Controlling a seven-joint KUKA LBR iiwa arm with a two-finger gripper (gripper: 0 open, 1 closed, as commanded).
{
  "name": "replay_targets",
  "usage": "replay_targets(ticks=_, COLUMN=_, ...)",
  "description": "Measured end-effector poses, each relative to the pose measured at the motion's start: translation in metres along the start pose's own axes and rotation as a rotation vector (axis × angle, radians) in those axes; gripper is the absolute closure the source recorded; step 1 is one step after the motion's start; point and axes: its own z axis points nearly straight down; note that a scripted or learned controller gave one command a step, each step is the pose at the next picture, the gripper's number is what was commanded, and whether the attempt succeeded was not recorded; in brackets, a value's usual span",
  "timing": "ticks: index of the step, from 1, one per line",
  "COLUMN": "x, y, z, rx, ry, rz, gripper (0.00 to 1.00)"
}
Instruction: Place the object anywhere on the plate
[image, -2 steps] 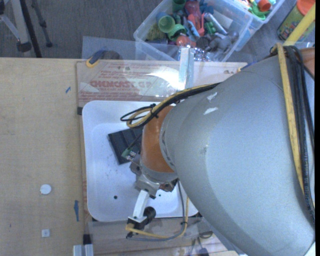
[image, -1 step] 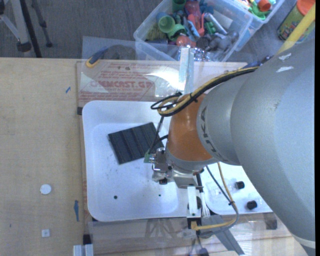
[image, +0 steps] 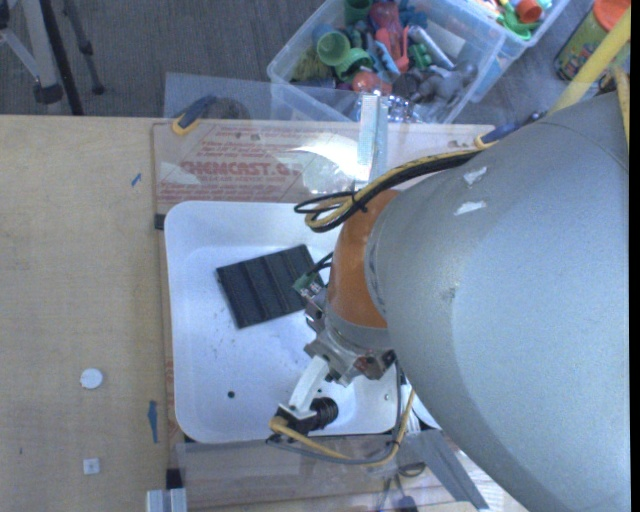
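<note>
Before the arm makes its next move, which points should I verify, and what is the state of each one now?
1. Black ribbed flat slab found in the shallow white bin: ok.
2. Slab lifted off the bin floor: not ok, it lies flat.
3. Slab's top uncovered: ok; the grey arm stands at its right edge.
4. Plate position known: cannot tell; the arm covers the right side.

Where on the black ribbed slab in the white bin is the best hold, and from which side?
Probably from straight above, pinching the black ribbed slab across its two long edges near mid-length. It lies flat and slanted on the white bin floor, so the grip should turn to match.
</note>
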Motion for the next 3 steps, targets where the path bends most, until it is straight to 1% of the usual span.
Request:
replay_targets(ticks=1, x=0.035, y=-0.039, z=0.028, rx=-0.001, ry=0.000, rz=0.461, gripper=1.00)
replay_targets(ticks=2, x=0.007, y=-0.008, z=0.028, rx=0.016, ry=0.010, rz=0.184, gripper=1.00)
replay_targets(ticks=3, x=0.003, y=0.032, z=-0.175, rx=0.000, ry=-0.001, rz=0.129, gripper=1.00)
